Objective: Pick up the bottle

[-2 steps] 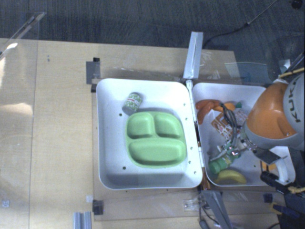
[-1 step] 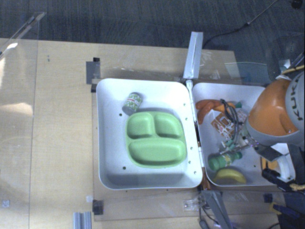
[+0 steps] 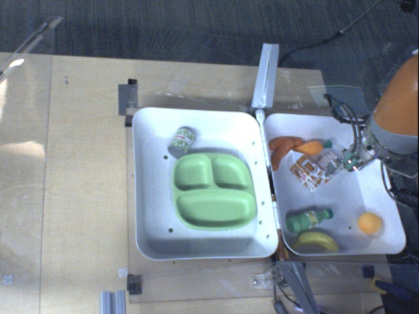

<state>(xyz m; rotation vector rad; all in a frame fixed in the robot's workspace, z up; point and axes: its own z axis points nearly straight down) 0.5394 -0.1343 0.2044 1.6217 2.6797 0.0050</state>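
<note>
A pale wooden worktop (image 3: pixel 72 175) carries two shallow white bins side by side. The left bin (image 3: pixel 147 175) holds a green tray (image 3: pixel 214 191) with three compartments, lying flat across its middle, and a small can (image 3: pixel 182 140) on its side just beyond the tray's far left corner, close to it but whether touching I cannot tell. The right bin (image 3: pixel 386 195) holds the rest. The bottle (image 3: pixel 308 219), green with a paler label and cap end pointing right, lies on its side near the bin's near left corner, close to the wall shared with the left bin. Just in front of it, apparently touching, lies a yellow banana (image 3: pixel 317 241) along the near wall. An orange ball (image 3: pixel 370 224) sits near the right wall, well apart from the bottle. At the far left of this bin lie curved orange pieces (image 3: pixel 283 147), and beside them a white packet (image 3: pixel 313 169) with brown print, tilted. The arm (image 3: pixel 399 110) enters from the right, its orange band above the far right part of the bin. The pincer (image 3: pixel 350 159) hangs at the packet's right end, well apart from the bottle; too small and cluttered to make out, so whether it is released or clenched I cannot tell.
</note>
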